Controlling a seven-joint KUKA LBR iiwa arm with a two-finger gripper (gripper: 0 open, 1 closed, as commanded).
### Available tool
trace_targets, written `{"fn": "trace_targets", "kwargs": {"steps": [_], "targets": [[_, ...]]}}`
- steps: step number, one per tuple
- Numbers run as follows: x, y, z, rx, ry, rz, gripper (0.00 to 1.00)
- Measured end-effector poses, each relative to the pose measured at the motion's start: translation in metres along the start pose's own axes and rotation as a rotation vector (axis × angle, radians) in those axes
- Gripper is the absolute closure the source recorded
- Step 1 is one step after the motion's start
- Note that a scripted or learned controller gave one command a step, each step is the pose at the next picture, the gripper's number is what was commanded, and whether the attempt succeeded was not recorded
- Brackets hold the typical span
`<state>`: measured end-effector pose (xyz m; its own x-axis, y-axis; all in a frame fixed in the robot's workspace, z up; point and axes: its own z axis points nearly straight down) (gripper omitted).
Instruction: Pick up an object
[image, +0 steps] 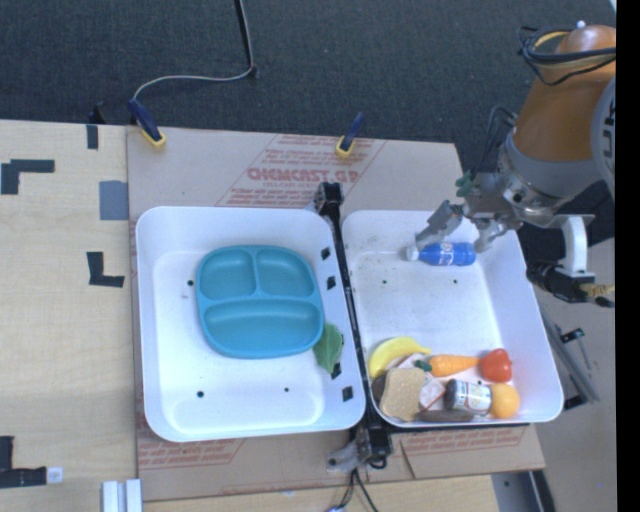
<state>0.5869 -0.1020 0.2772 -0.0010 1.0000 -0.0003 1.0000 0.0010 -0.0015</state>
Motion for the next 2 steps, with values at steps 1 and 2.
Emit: {"fn": "trace_targets", "kwargs": {"steps": [1, 2], "targets": [[-0.0807, 0.0766, 0.1716, -0.025, -0.009, -0.002, 0.00], [-0.0775, 0.0808, 0.1768, -0.026, -0.017, 0.001, 0.00]]}}
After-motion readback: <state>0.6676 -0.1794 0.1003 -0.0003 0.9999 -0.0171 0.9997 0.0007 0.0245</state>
